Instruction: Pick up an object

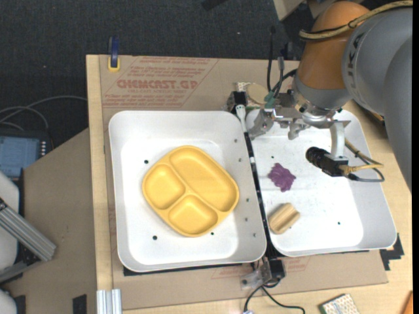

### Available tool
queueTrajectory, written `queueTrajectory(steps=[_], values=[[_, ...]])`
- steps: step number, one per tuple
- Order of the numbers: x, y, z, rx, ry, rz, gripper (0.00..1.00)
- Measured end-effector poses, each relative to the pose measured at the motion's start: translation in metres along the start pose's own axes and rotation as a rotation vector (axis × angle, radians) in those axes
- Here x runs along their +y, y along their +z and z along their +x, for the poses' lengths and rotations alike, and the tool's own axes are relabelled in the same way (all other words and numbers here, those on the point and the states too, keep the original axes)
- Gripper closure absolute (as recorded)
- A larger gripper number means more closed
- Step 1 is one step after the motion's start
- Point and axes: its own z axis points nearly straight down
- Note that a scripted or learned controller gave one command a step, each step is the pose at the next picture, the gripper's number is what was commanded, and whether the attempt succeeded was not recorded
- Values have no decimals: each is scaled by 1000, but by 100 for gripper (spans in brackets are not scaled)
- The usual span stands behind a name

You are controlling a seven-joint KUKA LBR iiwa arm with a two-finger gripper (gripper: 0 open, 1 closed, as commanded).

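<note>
Camera view — cardboard-topped bench [163, 77] on dark carpet [131, 12]; tool [298, 128] over right bin [366, 234], grip state unclear.

A single grey robot arm enters from the 3 o'clock side, its bulky grey link filling the 1 to 2 o'clock corner. An orange band wraps the arm just above the wrist, at about 1 o'clock. Below the band, the wrist points downward and carries a metal mounting plate with cables looping around it. The gripper [298, 124] hangs beneath, seen from above, at about 2 o'clock from the picture's centre.
</note>
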Motion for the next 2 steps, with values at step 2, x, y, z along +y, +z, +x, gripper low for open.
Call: queueTrajectory(steps=[2], values=[[-146, 0, 0, -1, 15, 13, 0]])
